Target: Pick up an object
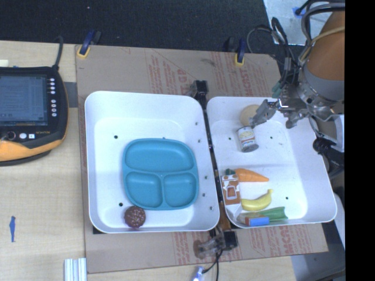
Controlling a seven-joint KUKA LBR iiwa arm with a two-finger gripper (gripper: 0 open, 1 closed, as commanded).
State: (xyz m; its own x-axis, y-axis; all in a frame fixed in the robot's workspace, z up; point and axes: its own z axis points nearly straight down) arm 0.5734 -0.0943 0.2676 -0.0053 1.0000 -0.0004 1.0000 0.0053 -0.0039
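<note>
Upper right bin [316, 174]: small can [247, 139] stands upright on the floor, beside a tan round piece [250, 112]. Gripper [263, 113] is just above-right of the can, jaws apart, nothing between them. Near edge of the same bin: carrot [251, 175], banana [258, 201], small box [231, 191], green item [270, 213]. Left bin [99, 157] has a blue divided tray [159, 172] and a dark round thing [135, 216].

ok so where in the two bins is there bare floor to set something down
Left bin: bare floor behind and left of the blue tray; the dark ball takes the front-left corner. Right bin: bare strip right of the can, under the arm. Its front-left corner is crowded: carrot, banana, box.
</note>
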